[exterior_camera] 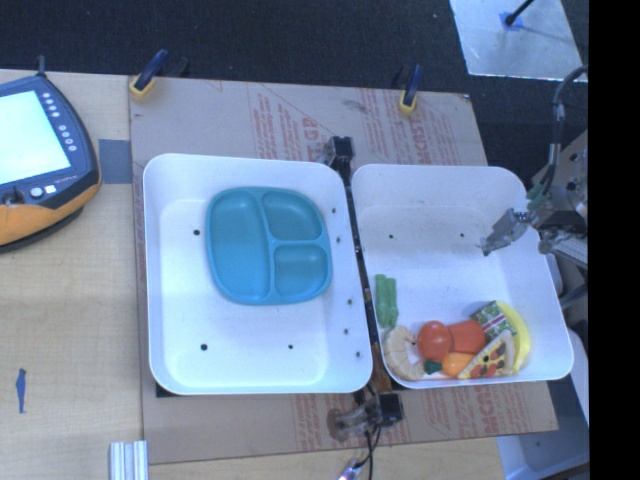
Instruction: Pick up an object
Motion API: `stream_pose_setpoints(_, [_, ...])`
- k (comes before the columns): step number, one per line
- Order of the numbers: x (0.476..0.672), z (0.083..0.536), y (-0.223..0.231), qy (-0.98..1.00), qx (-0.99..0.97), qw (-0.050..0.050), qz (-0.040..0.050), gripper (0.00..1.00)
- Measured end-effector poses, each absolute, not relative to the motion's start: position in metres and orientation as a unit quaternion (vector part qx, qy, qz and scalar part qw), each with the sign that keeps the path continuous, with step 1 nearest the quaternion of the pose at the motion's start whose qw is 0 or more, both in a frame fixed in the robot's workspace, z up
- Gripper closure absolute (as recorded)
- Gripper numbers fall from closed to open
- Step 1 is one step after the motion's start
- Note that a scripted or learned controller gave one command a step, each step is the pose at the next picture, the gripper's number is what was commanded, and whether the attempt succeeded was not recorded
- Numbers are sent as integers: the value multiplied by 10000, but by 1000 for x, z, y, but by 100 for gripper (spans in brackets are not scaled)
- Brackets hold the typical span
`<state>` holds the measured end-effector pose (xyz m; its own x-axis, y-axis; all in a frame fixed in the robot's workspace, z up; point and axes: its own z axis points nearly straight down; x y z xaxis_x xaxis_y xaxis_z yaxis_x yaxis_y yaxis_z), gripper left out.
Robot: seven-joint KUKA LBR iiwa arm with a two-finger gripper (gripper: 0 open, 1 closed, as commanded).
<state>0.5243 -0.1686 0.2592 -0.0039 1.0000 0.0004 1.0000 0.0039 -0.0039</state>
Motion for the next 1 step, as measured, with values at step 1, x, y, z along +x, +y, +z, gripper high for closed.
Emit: stream_pose_setpoints(1, [531,126,-138,-7093,-7049,29,24,0])
